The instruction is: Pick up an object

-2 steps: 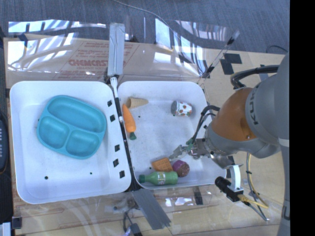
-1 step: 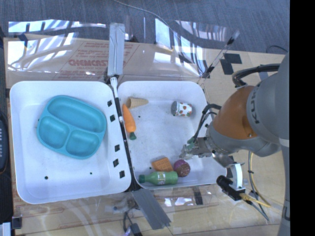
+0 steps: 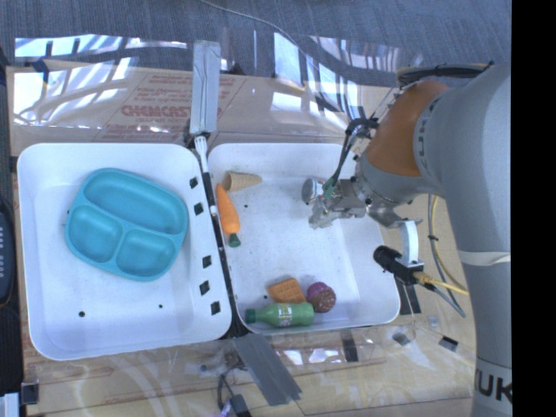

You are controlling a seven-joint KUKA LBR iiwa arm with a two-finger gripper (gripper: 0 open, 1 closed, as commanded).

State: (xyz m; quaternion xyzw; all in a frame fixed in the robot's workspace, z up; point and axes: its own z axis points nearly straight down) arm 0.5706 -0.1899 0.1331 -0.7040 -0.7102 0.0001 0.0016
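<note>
Grey gripper (image 3: 318,205) seemingly above right bin (image 3: 369,307).

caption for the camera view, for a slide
Gripper over the right bin of toy food; blue divided plate in the left bin.

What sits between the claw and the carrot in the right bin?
Nothing visible. The claw hangs over bare floor of the right bin, and the carrot lies to its left beside the divider. The ice cream cone lies above that line.
</note>
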